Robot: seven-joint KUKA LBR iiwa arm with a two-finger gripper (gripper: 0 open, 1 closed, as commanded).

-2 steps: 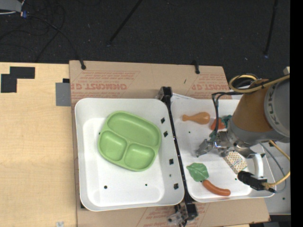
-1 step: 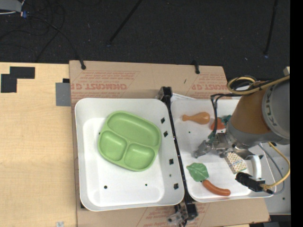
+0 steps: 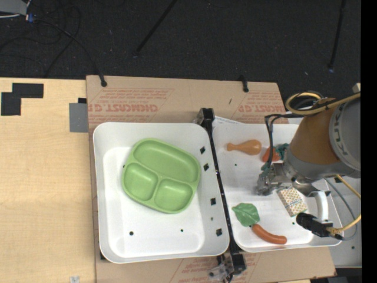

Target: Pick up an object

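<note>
My gripper (image 3: 265,185) hangs low in the right bin (image 3: 235,170), near its middle. Just right of it lies a small patterned block (image 3: 292,200), close to the gripper but not seen between its jaws. An orange drumstick-shaped toy (image 3: 245,147) lies at the bin's far side. Beside it, a red-orange piece (image 3: 270,155) is partly hidden by the arm. A green leaf toy (image 3: 246,214) and an orange-red sausage (image 3: 270,235) lie toward the near edge, below and left of the gripper.
The left bin (image 3: 112,217) holds a light green divided plate (image 3: 160,175). A black divider rail (image 3: 215,181) runs between the two bins. The grey arm (image 3: 321,146) covers the right bin's right part. Cardboard lies behind the bins.
</note>
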